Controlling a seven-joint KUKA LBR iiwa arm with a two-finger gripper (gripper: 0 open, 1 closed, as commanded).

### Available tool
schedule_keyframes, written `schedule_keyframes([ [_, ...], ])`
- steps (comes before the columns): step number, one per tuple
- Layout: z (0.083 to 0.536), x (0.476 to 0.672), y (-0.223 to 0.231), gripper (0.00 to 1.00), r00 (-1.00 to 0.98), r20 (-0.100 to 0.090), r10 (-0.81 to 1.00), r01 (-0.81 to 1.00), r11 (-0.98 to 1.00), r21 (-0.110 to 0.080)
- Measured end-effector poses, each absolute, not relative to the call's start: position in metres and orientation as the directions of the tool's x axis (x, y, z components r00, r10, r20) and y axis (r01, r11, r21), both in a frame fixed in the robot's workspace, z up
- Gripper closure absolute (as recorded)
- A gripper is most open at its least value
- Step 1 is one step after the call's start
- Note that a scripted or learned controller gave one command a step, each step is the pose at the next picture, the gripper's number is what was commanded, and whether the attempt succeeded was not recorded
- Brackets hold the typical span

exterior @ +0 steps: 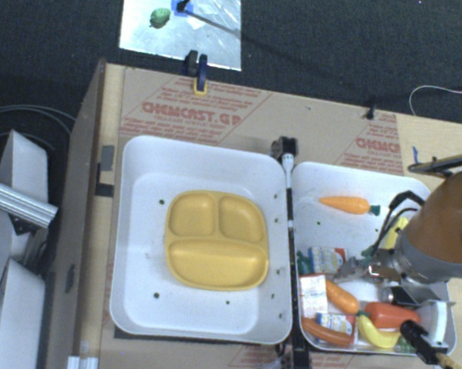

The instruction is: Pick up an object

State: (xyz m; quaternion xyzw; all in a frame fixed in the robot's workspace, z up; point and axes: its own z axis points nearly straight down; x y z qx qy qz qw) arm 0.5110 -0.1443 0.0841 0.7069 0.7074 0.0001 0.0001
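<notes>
Left bin (139, 210): yellow plate (216, 240). Right bin (333, 178): carrot (348, 205), banana (376, 334).

One fixed camera looks down from above at a slant, set far enough back to take in the whole table (249, 110) and both white bins (139, 210).

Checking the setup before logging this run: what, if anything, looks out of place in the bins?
Nothing looks spilled or damaged. The yellow plate sits square in the left bin; the carrot lies apart from the clutter in the right bin.
</notes>
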Motion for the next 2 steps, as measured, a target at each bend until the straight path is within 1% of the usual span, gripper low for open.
schedule_keyframes([
  [1, 0.086, 0.488, -0.092, 0.00, 0.004, -0.008, 1.000, 1.000, -0.004, 0.009],
  [2, 0.181, 0.514, -0.190, 0.00, 0.000, -0.003, 1.000, 1.000, 0.000, 0.004],
])
